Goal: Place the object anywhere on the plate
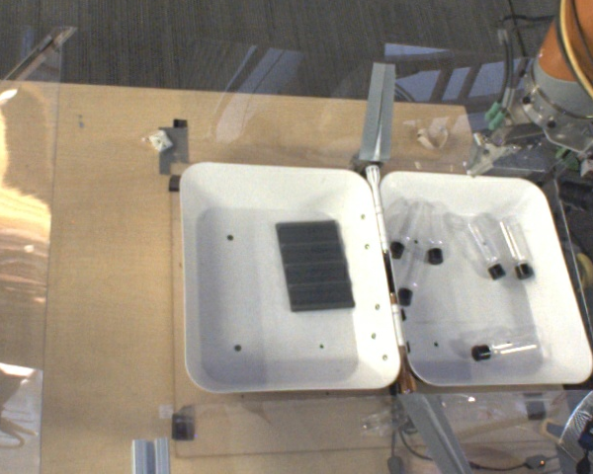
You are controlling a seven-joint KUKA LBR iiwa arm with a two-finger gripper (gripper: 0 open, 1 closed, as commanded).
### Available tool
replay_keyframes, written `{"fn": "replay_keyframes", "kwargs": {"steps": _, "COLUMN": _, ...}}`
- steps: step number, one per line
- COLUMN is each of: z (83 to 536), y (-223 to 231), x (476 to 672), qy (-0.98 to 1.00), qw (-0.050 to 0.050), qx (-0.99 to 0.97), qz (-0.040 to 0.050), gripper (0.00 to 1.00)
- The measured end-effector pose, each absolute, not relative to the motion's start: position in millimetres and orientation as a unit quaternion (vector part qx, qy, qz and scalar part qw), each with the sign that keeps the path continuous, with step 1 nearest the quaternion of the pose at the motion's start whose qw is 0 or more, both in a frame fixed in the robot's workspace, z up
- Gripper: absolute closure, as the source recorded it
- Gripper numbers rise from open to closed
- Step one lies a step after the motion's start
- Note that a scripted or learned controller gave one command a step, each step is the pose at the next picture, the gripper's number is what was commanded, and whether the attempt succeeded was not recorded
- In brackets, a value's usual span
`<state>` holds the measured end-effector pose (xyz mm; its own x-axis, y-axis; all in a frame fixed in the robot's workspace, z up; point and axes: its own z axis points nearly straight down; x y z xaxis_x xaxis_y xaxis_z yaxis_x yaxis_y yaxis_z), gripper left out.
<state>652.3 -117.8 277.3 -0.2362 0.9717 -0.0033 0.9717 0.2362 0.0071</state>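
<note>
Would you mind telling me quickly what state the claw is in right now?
Claw: it cannot be told whether open or closed; it sits above the far edge of the right bin, with nothing seen in it.

Bright, even light from overhead, and the two white bins (277, 200) are close to blown out along their rims. Strong warm glare washes the desk (99, 265) at far left, with streaky reflections across a clear sheet there. Soft shadows pool inside the left bin's near wall. The picture is a touch soft and grainy; the clear tubes (494, 245) in the right bin nearly vanish against white.
</note>
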Motion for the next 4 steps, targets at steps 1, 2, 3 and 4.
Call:
{"fn": "replay_keyframes", "kwargs": {"steps": 1, "z": 209.4, "y": -17.4, "x": 656.4, "qy": 0.758, "qw": 0.001, "qx": 0.653, "qz": 0.0013, "gripper": 1.0}}
{"fn": "replay_keyframes", "kwargs": {"steps": 2, "z": 212.5, "y": 43.7, "x": 668.2, "qy": 0.573, "qw": 0.001, "qx": 0.82, "qz": 0.0012, "gripper": 1.0}}
{"fn": "replay_keyframes", "kwargs": {"steps": 3, "z": 98.5, "y": 125.3, "x": 668.6, "qy": 0.547, "qw": 0.0, "qx": 0.837, "qz": 0.0006, "gripper": 1.0}}
{"fn": "replay_keyframes", "kwargs": {"steps": 4, "z": 135.9, "y": 217.2, "x": 668.8, "qy": 0.613, "qw": 0.001, "qx": 0.79, "qz": 0.0017, "gripper": 1.0}}
